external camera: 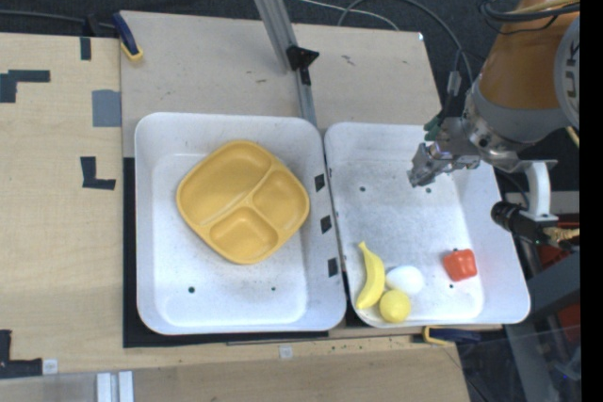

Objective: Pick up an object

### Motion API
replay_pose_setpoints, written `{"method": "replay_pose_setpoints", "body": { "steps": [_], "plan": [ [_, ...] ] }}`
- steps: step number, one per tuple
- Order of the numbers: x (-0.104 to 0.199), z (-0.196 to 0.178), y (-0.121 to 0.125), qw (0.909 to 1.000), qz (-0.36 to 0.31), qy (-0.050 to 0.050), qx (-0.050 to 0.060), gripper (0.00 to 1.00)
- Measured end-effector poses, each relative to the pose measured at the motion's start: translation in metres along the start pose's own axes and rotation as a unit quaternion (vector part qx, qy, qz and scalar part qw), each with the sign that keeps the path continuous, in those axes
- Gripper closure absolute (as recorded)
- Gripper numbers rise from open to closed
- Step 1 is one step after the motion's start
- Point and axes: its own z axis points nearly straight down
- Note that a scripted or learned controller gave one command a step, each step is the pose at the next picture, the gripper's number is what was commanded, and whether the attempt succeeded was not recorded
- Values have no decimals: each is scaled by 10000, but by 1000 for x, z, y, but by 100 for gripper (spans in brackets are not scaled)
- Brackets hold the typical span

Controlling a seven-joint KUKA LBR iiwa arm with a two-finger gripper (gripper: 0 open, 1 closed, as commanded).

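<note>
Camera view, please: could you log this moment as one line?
gripper: over right bin, upper part, nothing seen held | banana, white ball, lemon, red block: near edge | yellow plate: left bin

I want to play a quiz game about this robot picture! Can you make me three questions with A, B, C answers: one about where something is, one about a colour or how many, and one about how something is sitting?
1. Where is the yellow divided plate?
A. in the left bin
B. in the right bin
C. on the bare bench

2. What colour is the small block in the right bin?
A. blue
B. red
C. green

3. How is the gripper placed?
A. resting on the plate
B. over the far part of the right bin, apart from the banana
C. pressing on the block

Answers:
1 A, the plate lies inside the left bin.
2 B, the block is red-orange.
3 B, the banana, white ball and yellow ball sit at the near edge, away from the gripper.
</note>
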Motion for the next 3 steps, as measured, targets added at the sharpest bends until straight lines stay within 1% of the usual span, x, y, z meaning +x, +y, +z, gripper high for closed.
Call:
{"method": "replay_pose_setpoints", "body": {
  "steps": [1, 2, 3],
  "plan": [
    [54, 20, 4, 10000, -4, 1, -1, 100],
    [115, 27, 10, 10000, -8, 2, -7, 100],
    [166, 47, 27, 10000, -4, -3, -1, 100]
  ]
}}
